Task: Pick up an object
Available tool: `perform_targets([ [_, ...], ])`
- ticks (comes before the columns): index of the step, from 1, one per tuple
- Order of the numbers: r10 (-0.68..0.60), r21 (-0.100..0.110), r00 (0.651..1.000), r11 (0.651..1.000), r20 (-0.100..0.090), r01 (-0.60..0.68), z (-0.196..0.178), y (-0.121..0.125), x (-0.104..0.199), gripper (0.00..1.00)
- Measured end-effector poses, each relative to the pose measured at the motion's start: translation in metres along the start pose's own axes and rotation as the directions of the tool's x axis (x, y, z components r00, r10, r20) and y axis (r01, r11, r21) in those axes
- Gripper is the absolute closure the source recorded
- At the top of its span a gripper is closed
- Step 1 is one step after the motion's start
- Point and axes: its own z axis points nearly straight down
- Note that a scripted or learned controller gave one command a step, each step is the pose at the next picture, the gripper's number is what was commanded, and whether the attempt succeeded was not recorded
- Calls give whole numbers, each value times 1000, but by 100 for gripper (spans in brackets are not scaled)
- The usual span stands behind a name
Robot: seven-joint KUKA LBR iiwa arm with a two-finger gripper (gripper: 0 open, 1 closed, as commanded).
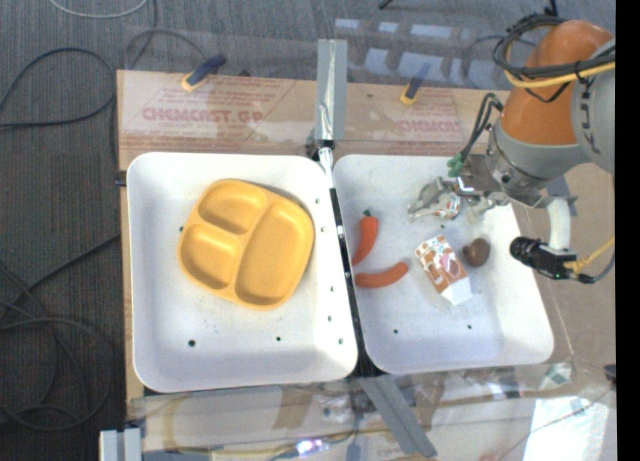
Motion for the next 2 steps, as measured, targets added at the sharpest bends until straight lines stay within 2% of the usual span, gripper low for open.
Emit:
perform_targets([
  [1, 6, -2, 1000, 1000, 0, -6, 119, 18, -46, 0],
  [2, 6, 2, 1000, 1000, -2, -6, 114, 18, -46, 100],
])
